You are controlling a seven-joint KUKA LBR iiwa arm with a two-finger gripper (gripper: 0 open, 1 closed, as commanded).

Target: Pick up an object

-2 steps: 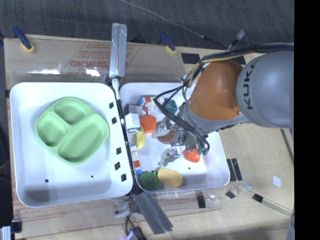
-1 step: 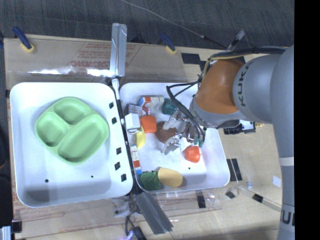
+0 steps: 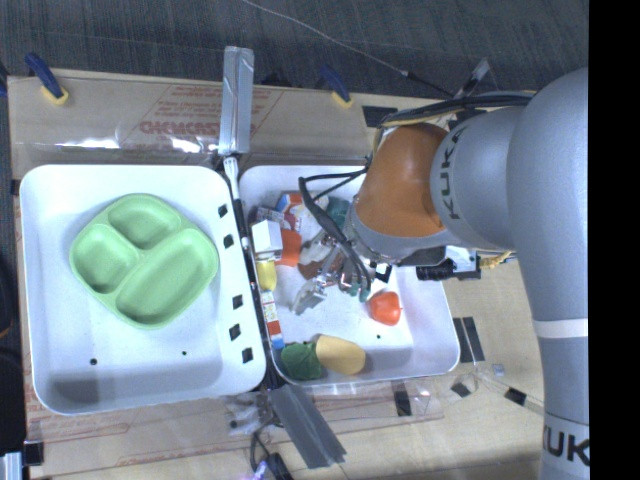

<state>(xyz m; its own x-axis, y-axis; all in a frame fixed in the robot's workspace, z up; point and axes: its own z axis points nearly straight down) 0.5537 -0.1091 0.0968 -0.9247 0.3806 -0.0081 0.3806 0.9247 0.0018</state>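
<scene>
Red object [image 3: 385, 308] just beside gripper [image 3: 322, 290], in right bin [image 3: 435, 343]; gripper state unclear. Centre over single item, avoid neighbouring clutter.

The bench [image 3: 500, 318] carried two white bins side by side: the left bin [image 3: 40, 268] and the right bin [image 3: 435, 333], touching.

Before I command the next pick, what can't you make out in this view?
- Gripper: too small and cluttered to judge its state or contents.
- Right bin: its upper right is hidden under the arm's orange band.
- Items by the divider: packed together, too blurred to identify.
</scene>
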